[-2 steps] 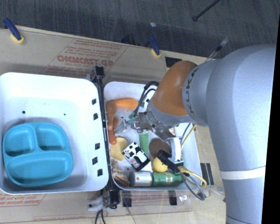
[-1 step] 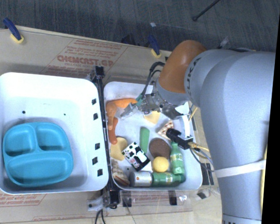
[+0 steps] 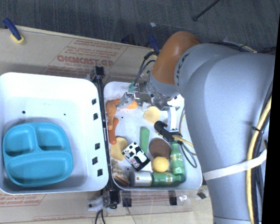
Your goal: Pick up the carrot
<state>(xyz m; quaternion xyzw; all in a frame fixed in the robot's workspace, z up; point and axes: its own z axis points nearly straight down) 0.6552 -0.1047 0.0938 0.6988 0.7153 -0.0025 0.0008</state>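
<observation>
Plainly, the carrot [image 3: 111, 112] was seen in the right bin [image 3: 192, 163], lying against its left wall in the upper half. Its long axis ran roughly along that wall, from a thicker end near the top down toward a thin reddish tip beside a pale yellow piece [image 3: 119, 146]. The gripper [image 3: 133, 97] was placed low in the bin's upper left corner, just to the right of the carrot's thick end and slightly above it, so the carrot lay to the gripper's left and downward along the wall. Whether the gripper was released or clenched could not be told, since the tips were blurred among the wrist parts, and no carrot could be made out between them. It was judged that the coming move would turn on a small shift left toward the wall, with the closing direction set across the carrot's length. The wall's closeness was judged a likely hindrance.
</observation>
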